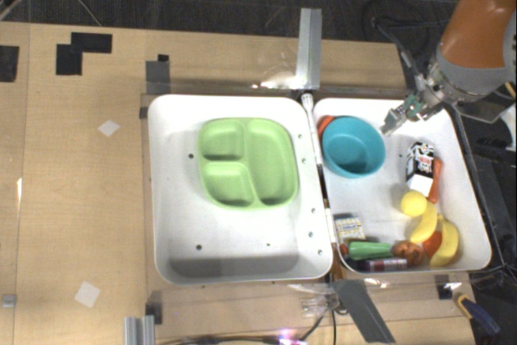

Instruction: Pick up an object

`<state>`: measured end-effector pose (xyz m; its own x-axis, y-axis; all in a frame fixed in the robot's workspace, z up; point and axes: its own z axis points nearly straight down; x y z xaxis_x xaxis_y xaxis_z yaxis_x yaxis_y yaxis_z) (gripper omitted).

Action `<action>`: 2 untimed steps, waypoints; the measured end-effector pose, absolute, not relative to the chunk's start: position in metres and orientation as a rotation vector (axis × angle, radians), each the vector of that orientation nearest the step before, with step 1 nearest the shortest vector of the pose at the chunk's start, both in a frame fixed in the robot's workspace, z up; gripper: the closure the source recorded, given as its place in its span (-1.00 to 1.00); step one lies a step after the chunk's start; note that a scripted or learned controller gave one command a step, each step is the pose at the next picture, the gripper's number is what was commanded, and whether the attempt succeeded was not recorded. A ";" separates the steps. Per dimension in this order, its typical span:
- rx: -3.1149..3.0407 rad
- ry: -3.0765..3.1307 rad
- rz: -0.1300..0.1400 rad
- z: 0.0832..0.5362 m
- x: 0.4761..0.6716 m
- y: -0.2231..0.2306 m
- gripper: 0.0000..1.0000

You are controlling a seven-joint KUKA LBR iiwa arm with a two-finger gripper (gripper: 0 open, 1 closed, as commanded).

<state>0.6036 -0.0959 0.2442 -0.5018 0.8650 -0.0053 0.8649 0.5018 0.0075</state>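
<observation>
The jaws (pixel 401 114) hang over the far part of the right bin (pixel 473 198), just to the right of the blue bowl (pixel 353 145), at the end of a slim wrist that slants down from the orange-banded arm (pixel 477 32) at the upper right. They are small and partly blurred here, so I cannot tell whether they are apart or together, and nothing can be seen between them.

Just below and to the right of them lies a small black-and-white package (pixel 419 160), with an orange carrot-like stick (pixel 436 178) touching its right side. The blue bowl stands upright in the far left corner of the same bin, with something red-orange (pixel 325 125) peeking out behind its left rim. Nearer the camera, a yellow lemon-like ball (pixel 414 204) sits above a cluster of yellow and orange toy fruit (pixel 436 237) in the near right corner. Along the near wall lie a small printed box (pixel 347 225), a green and red marker-like stick (pixel 367 249) and a dark purple one (pixel 384 262), close together.

The left bin (pixel 174 198) touches the right bin along a shared edge and carries a light green divided plate (pixel 246 161) with three compartments, lying flat near its middle. Both bins rest on the pale wooden worktop (pixel 73 198), which bears black tape marks (pixel 81 51) at the far left. A grey metal post (pixel 309 48) rises behind the seam between the bins.
</observation>
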 end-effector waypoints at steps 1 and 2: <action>1.583 2.707 0.008 0.246 0.644 -0.045 1.00; 1.570 2.703 0.010 0.260 0.646 -0.047 1.00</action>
